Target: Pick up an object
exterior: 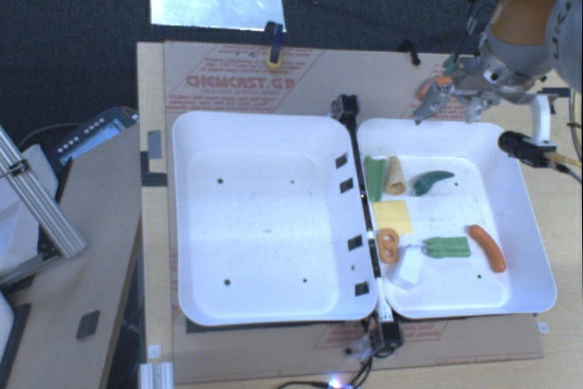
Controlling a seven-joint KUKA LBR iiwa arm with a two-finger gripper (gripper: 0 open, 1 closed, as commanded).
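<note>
Your right bin (533, 273) carries the lot: green pepper (432, 181), orange sausage (486, 248), yellow square (393, 216), green block (446, 247). Your claw (453, 109) hangs above the bin's far rim, fingers spread apart, gripping nothing; the pepper lies near, just below it.

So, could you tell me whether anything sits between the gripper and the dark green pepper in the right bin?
Nothing visible does. The gripper hangs over the right bin's far rim, and the dark green pepper lies on open bin floor below it. Its nearest neighbour, the tan cone, lies beside it, not across the path.
</note>
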